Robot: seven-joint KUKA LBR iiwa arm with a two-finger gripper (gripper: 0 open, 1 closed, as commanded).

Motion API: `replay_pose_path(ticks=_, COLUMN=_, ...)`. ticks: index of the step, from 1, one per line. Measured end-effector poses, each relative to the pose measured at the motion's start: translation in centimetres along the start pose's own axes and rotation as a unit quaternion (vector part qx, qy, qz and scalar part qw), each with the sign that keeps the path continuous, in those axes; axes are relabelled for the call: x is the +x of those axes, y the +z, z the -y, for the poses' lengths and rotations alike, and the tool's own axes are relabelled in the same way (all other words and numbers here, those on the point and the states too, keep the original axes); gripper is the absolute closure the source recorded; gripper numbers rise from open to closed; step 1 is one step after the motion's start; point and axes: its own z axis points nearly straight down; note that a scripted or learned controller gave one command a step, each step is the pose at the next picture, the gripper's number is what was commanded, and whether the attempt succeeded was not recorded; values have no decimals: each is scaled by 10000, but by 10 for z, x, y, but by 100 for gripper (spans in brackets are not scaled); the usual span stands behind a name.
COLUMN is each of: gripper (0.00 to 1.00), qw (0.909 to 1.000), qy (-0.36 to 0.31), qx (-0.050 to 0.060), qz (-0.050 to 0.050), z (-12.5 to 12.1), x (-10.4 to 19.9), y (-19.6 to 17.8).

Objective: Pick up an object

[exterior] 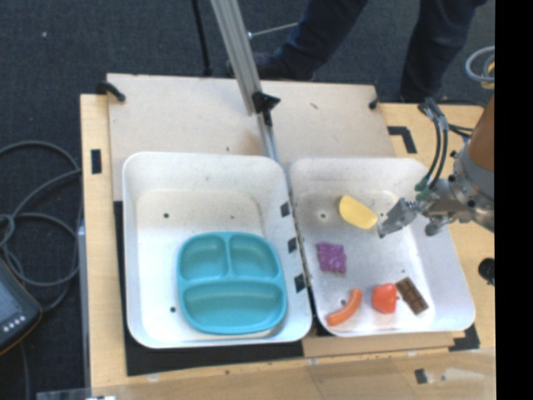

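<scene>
Reaching in from the right, the grey arm holds its end effector (pixel 414 215) low over the right shallow white plastic bin (pixel 433 319), near that bin's upper right part. Whether it is released or clenched cannot be told at this angle, and nothing can be seen between its tips. One dark finger (pixel 396 217) points toward the rounded yellow soft-looking lump (pixel 358 212), which lies just beside it on the bin floor, slightly apart.

Below the yellow lump sits a small purple knobbly cluster (pixel 331 257). Along the bin's near edge lie a curved orange carrot-shaped piece (pixel 345 307), a round red-orange tomato-like object (pixel 384 298) and a dark brown rectangular bar (pixel 411 296); the bar is just right of the red-orange object.

The left shallow white plastic bin (pixel 150 182) holds a teal plastic plate with three compartments (pixel 231 282), resting toward its near right corner. Both bins sit side by side on the pale wooden counter (pixel 325 123).
</scene>
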Motion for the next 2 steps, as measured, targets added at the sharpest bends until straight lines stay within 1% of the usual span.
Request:
replay_pose_path(ticks=1, gripper=0, qw=10000, qy=9, qx=-1, qz=-1, z=0, x=0, y=0)
replay_pose_path(ticks=2, gripper=0, qw=10000, qy=14, qx=34, qz=-5, z=-3, x=9, y=56)
